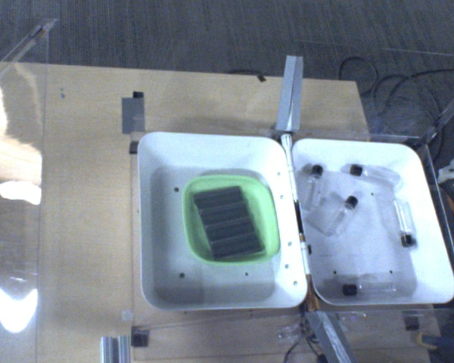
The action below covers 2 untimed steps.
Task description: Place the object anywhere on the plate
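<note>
Dark ridged block [227,222] on green plate [190,210]

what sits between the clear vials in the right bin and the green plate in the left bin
Only the two bin walls where they meet. The vials lie scattered in the right bin; the green plate sits in the left bin, already carrying a dark ridged block over its middle, leaving just the rim area free.

Wooden bench [76,203] bears two white bins [155,225], [431,225] side by side.
</note>
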Tool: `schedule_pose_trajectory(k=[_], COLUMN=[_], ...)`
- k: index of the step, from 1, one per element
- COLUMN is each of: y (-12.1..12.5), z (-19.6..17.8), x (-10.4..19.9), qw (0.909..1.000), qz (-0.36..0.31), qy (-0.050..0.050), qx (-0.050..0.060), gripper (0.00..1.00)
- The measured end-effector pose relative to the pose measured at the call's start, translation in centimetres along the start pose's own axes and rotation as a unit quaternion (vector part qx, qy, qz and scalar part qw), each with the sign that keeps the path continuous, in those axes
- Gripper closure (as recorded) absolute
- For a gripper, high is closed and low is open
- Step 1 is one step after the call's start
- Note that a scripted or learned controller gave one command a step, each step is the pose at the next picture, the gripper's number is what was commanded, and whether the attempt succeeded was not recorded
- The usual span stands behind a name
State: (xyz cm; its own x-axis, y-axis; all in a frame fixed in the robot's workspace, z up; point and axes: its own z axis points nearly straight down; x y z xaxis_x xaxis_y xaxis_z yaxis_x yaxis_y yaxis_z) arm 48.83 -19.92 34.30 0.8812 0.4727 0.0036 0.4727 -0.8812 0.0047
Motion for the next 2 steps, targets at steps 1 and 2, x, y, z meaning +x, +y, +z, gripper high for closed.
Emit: schedule_pose_trajectory(k=[1,2], y=[0.67,0.66], z=[-9.42,-9.36], x=[-0.21,-0.2], qw=[0.9973,0.9913], qz=[0.073,0.131], qy=[0.003,0.002], qx=[-0.004,-0.003], gripper=[0.0,0.0])
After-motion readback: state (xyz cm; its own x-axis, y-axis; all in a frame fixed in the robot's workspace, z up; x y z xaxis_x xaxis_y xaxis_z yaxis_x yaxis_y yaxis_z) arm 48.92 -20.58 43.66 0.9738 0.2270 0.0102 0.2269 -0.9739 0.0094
